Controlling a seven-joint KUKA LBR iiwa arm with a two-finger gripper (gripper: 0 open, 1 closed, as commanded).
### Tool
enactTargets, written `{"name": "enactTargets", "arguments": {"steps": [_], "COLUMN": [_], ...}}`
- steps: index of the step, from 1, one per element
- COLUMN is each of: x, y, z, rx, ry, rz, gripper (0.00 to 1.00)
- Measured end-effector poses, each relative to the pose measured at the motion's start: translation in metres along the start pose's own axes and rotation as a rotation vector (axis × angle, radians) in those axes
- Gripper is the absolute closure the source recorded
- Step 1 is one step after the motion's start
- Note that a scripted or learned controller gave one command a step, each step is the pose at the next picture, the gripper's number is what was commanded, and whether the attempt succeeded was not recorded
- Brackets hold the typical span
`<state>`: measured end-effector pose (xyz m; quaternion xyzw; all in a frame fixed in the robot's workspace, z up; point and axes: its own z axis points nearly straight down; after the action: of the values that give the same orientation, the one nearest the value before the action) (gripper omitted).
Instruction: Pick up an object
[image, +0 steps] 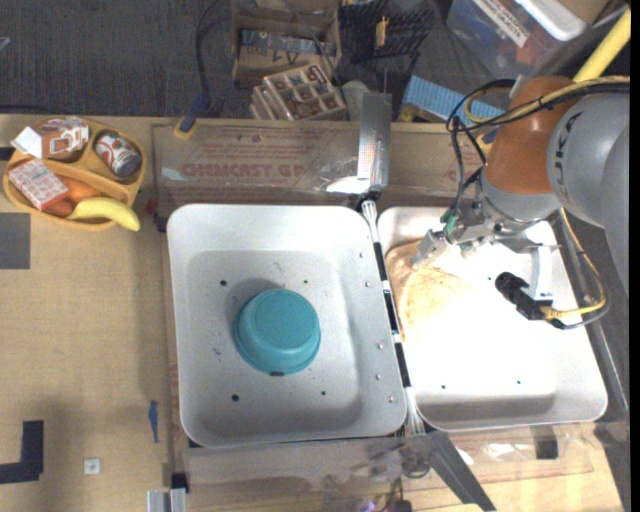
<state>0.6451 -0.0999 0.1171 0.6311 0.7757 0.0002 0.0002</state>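
Observation:
A flat, pale tan object (432, 292) lies in the left half of the right bin (520, 390). My gripper (446, 238) hangs over that object's far edge, near the bin's back left corner, at the end of the grey arm with the orange band (525, 150). I cannot make out whether it touches the tan object. A teal bowl (278, 330) rests upside down in the middle of the left bin (200, 250), well away from the gripper.
A black plug on a cable (518, 293) hangs from the arm over the right bin's middle. A yellow tray with a banana and packets (75, 180) sits at the bench's far left. A clear plastic bag (270, 165) lies behind the bins.

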Motion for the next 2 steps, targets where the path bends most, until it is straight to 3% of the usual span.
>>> {"name": "enactTargets", "arguments": {"steps": [1,2], "x": [0.006,0.005], "y": [-0.029,-0.028], "z": [0.023,0.012], "rx": [-0.017,-0.024], "ry": [-0.005,-0.004], "rz": [0.016,0.02], "gripper": [0.0,1.0]}}
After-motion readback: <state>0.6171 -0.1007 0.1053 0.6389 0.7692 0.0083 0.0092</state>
